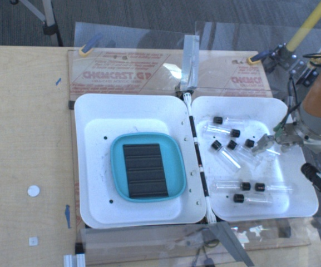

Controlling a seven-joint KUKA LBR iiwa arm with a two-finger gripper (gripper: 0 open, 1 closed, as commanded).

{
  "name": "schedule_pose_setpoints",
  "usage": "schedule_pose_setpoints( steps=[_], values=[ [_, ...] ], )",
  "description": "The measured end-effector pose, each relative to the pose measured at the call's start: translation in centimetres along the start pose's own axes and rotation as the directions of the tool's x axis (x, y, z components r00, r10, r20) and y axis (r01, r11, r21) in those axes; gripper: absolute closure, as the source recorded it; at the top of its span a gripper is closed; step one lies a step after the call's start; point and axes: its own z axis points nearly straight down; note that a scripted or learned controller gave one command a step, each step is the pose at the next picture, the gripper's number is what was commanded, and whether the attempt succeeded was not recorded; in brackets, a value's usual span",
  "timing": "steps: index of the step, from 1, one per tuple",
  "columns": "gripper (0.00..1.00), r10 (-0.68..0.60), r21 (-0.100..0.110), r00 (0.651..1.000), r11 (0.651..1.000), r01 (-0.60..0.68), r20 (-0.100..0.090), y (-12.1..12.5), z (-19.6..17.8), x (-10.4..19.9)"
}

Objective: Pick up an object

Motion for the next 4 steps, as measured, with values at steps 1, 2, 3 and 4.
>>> schedule_pose_setpoints(
  steps=[1,2,3,4],
  values=[
    [0.00,-0.022,-0.003,1.000,1.000,0.022,0.002,3.6,3.7,0.4],
    [0.00,-0.156,-0.002,0.988,0.988,0.156,-0.003,1.2,3.6,7.7],
    [1.00,-0.153,-0.008,0.988,0.988,0.153,0.000,1.3,2.5,7.5],
    [0.00,-0.153,-0.008,0.988,0.988,0.153,0.000,1.3,2.5,7.5]
  ],
)
